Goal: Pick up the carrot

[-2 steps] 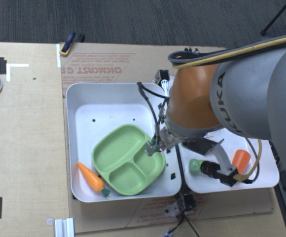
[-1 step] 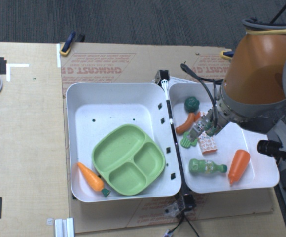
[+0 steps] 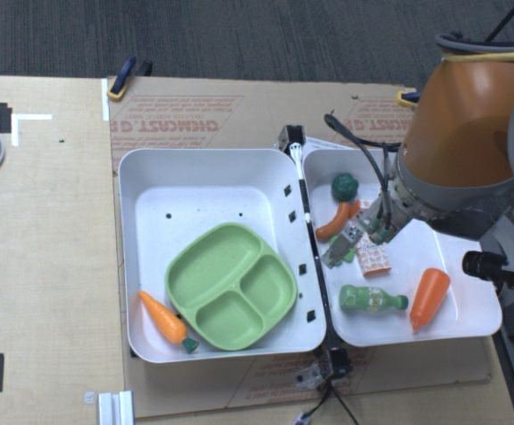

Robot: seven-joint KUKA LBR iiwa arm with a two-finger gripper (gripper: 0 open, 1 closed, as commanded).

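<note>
The carrot (image 3: pixel 162 316), orange with a small green top, lies in the left bin (image 3: pixel 204 171) at its front left corner, touching the edge of the green divided plate (image 3: pixel 230 286). My gripper (image 3: pixel 346 246) hangs low over the right bin (image 3: pixel 478 321), near its left wall. It is just below an orange sausage-shaped toy (image 3: pixel 332 224) and beside a small white and red box (image 3: pixel 374 259). The carrot is far to the gripper's left, across the wall between the bins. Nothing shows held in the gripper.
The right bin also holds a dark green round toy (image 3: pixel 345 185), a green bottle (image 3: pixel 374 299) lying on its side and an orange cone-shaped piece (image 3: pixel 429 297). The arm's orange band (image 3: pixel 470 122) looms over the right bin's back.
</note>
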